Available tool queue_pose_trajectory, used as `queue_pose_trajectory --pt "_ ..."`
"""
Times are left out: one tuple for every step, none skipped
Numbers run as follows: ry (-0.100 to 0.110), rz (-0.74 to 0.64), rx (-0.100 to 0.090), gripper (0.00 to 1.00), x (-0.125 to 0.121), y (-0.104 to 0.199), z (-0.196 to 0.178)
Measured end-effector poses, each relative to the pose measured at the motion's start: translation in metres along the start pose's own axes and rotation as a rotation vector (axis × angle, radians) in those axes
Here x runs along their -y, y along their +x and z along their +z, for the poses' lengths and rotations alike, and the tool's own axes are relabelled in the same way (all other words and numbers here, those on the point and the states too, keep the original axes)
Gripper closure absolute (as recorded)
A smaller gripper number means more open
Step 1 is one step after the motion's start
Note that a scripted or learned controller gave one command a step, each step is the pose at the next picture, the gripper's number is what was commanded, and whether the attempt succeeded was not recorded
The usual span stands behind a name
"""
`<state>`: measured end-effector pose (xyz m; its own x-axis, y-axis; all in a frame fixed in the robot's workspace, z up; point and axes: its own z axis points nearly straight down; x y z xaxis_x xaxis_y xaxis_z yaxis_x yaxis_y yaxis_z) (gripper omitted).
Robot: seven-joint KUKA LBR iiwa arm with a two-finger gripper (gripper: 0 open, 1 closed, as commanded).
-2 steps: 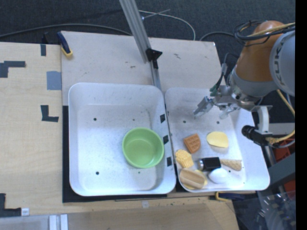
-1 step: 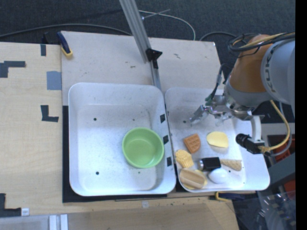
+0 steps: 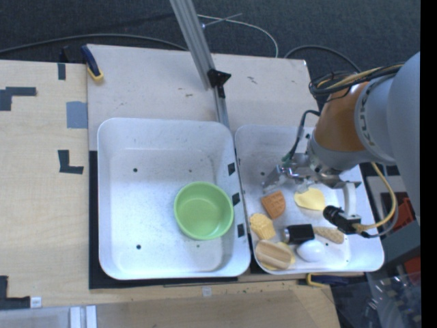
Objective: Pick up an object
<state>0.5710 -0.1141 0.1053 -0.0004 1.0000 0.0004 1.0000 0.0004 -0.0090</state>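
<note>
Gripper (image 3: pixel 290 171) hanging low over right bin (image 3: pixel 362 255); fingers' state unclear. Orange wedge (image 3: pixel 274 203) lying just below-left of it, long axis running near-vertical in view, narrower end toward bin's near edge.

Big grey arm (image 3: pixel 403 108) with an orange band, reaching in from the right, bent down low. Gripper (image 3: pixel 285 171) pointing left, hanging low.

A wooden bench (image 3: pixel 41 203) filled the left of the frame, with grey tape patches (image 3: pixel 76 114) on it. A blue-and-yellow clamp (image 3: pixel 91 63) lay at upper left. A metal pole (image 3: pixel 194 36) slanted down from top centre. Thin cables (image 3: pixel 259 33) looped across the dark floor (image 3: pixel 328 12) above.
</note>
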Motion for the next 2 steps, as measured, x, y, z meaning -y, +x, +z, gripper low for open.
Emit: queue_pose_trajectory --pt "-0.005 -0.002 0.000 1.00 -0.002 0.001 -0.014" --pt "-0.011 -0.001 0.001 1.00 -0.007 -0.002 -0.058"
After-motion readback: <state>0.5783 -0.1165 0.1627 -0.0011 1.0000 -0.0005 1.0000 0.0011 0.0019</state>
